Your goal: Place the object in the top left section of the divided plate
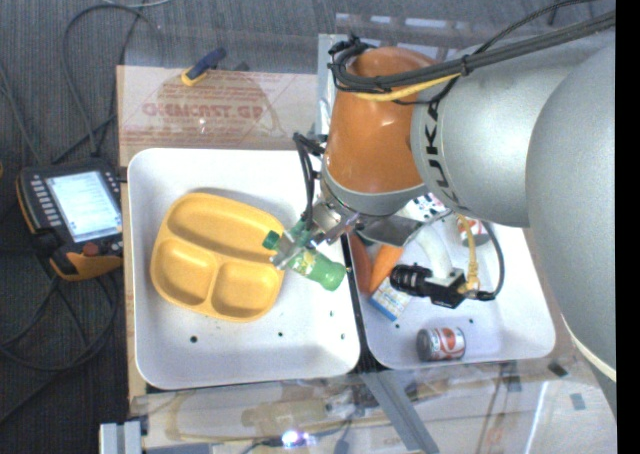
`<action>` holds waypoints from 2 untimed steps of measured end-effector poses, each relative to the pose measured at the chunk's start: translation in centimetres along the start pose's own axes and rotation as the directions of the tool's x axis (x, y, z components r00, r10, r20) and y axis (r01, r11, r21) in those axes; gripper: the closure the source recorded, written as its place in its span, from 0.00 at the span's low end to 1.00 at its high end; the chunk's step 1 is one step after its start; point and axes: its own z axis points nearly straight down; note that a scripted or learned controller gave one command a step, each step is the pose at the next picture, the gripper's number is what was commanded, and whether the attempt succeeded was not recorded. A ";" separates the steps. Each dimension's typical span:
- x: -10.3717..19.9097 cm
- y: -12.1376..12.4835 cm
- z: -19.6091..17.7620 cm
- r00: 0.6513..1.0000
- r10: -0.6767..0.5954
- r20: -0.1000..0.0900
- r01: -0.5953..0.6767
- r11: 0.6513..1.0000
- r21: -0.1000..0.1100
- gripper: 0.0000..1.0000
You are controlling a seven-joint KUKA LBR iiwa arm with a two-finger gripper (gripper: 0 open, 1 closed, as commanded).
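Observation:
A yellow divided plate [205, 242] with three sections lies in the left bin [160, 352]. A green bottle [322, 270] with a darker green cap is tilted just beyond the plate's right rim, cap end pointing toward the plate. My gripper [294, 246] reaches down from the orange-banded wrist and is shut on the bottle near its neck. The bottle's body sticks out to the lower right, over the bin's white floor close to the wall between the bins. The arm hides the upper part of the right bin.
In the right bin [520, 342] lie a red and silver can [440, 344], an orange object [376, 266] and a blue and white packet [386, 304]. A teach pendant [70, 204] sits left of the bench. A cardboard sheet [200, 117] lies behind the left bin.

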 end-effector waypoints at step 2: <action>0.3 -4.2 -0.7 0.997 0.078 -0.002 -0.078 0.997 0.001 1.00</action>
